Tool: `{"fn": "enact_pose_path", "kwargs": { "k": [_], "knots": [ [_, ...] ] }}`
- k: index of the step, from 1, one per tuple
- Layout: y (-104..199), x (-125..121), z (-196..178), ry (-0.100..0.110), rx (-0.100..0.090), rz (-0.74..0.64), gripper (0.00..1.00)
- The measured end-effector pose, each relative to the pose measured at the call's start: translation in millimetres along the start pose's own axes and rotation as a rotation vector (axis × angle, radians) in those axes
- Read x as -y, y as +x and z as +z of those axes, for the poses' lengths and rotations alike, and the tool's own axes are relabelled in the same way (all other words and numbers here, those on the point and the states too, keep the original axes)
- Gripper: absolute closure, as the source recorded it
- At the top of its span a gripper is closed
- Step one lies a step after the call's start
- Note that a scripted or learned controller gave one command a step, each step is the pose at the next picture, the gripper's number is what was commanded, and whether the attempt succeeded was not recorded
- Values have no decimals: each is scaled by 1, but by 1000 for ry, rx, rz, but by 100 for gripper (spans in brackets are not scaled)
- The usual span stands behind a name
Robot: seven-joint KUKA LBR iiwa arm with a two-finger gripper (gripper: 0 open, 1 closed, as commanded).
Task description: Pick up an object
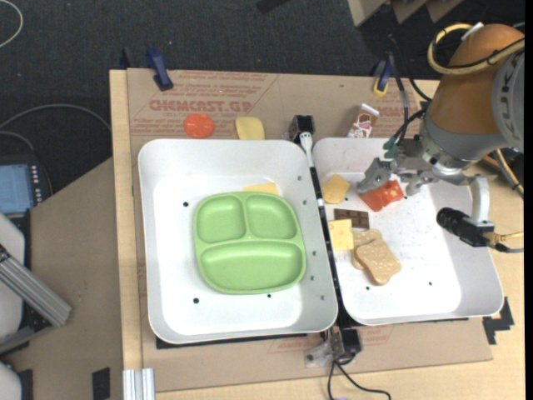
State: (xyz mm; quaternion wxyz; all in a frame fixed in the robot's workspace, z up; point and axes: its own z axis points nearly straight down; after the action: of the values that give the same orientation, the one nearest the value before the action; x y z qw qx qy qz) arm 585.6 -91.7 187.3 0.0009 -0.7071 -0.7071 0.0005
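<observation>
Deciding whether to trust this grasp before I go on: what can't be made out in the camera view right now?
- Tool: its grip on the red object is too small and blurred to confirm.
- Yellow piece in the left bin: mostly hidden behind the green tray.
- Small carton above the right bin: label too small to read.

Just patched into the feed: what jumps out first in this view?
The bright green divided plate fills the middle of the left bin. In the right bin, the gripper sits at a red object near the back, with toast, chocolate and cheese pieces along the left side.
</observation>
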Motion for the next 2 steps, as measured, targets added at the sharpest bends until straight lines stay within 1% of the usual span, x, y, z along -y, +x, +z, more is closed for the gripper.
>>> {"fn": "enact_pose_path", "kwargs": {
  "k": [1, 2],
  "knots": [
    [-36, -18, 108, 5, 0, 3, 0],
    [-63, -72, 101, -9, 3, -2, 0]
  ]
}}
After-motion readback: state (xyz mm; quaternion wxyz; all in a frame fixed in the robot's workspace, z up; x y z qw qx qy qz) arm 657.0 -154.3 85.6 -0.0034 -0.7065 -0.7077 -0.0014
